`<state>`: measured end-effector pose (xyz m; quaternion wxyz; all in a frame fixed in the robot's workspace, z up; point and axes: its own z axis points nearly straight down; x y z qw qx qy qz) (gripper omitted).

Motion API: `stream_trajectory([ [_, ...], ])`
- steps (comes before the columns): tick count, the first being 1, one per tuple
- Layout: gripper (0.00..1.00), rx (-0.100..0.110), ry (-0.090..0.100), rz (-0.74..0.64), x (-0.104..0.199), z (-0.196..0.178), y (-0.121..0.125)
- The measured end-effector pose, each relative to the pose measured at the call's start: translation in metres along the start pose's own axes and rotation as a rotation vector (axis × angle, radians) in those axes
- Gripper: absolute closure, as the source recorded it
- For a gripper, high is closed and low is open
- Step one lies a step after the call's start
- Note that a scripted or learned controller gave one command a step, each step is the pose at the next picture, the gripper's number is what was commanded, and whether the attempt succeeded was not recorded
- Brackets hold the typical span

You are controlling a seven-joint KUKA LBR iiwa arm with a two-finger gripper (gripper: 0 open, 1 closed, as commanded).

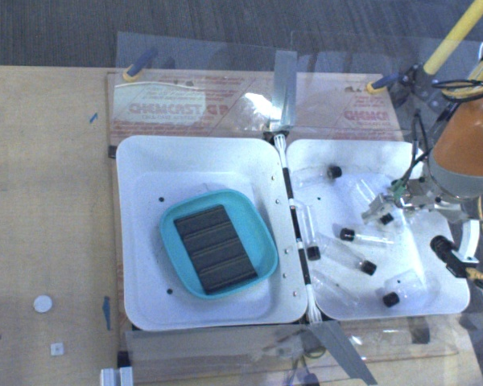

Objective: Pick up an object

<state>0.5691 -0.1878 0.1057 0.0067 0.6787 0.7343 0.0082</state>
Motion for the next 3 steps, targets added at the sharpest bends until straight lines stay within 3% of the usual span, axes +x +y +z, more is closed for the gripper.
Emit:
stream_trajectory([
  [1, 0.0, 0.008, 0.008, -0.06, -0.008, 0.005, 0.028],
  [2, 0.0, 0.019, -0.001, -0.102, 0.002, 0.006, 0.041],
  [3, 0.0, 0.017, -0.001, -0.103, 0.03, 0.02, 0.057],
])
